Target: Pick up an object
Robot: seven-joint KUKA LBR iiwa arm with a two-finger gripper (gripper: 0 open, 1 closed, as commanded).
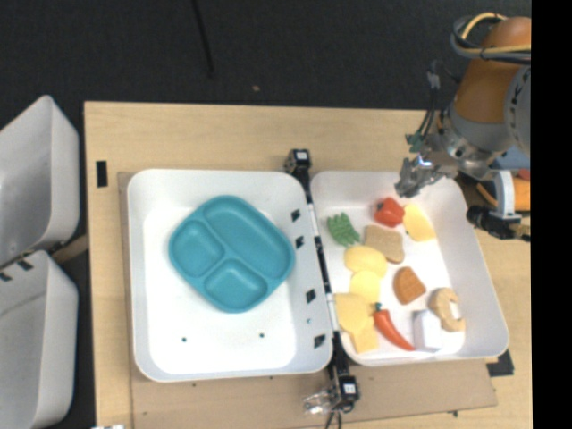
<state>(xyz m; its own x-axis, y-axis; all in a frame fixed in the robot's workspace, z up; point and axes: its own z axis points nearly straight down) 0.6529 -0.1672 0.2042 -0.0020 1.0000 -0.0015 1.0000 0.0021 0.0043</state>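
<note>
The gripper (413, 179) hangs at the right bin's (478, 248) far edge above the red pepper (389, 211), apparently lining up; its opening cannot be told.

Grey arm (487, 105) with rounded, bulky segments, metallic in finish. Broad orange band (483, 92) wrapped around the casing above the wrist, a second orange dome higher up near the frame's edge. Thin yellow and black cables looped over the top joint. Darker cables and small fittings clustered along the left side of the wrist. Silver-grey flange below the band, narrowing into a compact grey hand (413, 179) of blocky, angular metal parts. Too small and blurred for screws or markings.
</note>
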